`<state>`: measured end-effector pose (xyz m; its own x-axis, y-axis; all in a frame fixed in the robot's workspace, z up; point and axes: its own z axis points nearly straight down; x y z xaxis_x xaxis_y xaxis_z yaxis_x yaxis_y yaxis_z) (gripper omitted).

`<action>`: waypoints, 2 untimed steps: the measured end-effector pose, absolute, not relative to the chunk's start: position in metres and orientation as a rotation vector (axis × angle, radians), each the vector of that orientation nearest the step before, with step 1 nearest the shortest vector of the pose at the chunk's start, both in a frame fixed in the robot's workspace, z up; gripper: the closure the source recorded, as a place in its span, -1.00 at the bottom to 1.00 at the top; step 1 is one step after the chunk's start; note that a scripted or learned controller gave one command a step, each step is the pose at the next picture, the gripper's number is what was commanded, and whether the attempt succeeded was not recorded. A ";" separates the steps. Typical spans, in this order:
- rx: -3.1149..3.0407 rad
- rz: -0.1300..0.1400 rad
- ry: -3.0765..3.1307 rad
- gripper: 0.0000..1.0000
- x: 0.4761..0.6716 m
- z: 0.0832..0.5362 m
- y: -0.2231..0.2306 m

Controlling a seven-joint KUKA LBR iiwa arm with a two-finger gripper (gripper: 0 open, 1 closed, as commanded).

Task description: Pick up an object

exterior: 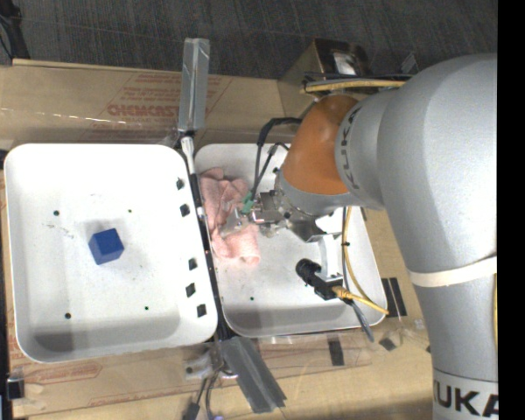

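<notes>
A crumpled pink cloth (pixel 223 217) lies in the right bin (pixel 271 318), against its left wall. My gripper (pixel 241 218) reaches in from the right and sits low over the cloth's middle, its metal tip touching or pressing into the fabric. A blue cube (pixel 107 245) rests in the left bin (pixel 35 322), left of centre, far from the gripper. The grey arm with its orange band (pixel 319 151) covers the right bin's upper right part.
A black cable end (pixel 313 276) and a yellow cable hang from the wrist over the right bin's floor. A grey divider bar (pixel 192 86) runs between the bins. Cardboard lies under and behind both bins.
</notes>
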<state>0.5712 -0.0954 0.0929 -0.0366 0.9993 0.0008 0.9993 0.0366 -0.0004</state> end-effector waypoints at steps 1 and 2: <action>-2.174 -0.002 -2.268 1.00 0.572 0.104 -0.095; -1.933 0.002 -2.474 1.00 0.609 0.192 -0.055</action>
<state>0.6092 -0.0548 0.1920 -0.2419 0.9703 0.0005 0.9703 0.2419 -0.0024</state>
